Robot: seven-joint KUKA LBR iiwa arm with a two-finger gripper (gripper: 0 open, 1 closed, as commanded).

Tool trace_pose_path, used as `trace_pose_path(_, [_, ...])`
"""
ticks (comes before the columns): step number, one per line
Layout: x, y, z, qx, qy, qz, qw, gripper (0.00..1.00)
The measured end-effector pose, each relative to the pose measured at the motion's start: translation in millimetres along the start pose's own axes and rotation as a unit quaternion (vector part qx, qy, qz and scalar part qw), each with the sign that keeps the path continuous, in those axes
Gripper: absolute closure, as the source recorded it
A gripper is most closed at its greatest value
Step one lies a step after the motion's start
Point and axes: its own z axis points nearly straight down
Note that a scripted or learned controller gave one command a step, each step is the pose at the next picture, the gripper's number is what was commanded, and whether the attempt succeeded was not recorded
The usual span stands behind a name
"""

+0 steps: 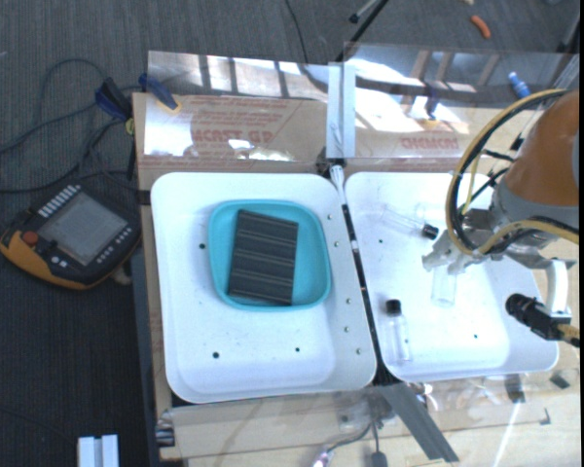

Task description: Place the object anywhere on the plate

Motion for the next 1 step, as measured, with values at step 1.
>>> trace_pose_path(1, [0.0,0.1,-0.1,0.0,0.0,0.0,1.0,0.0])
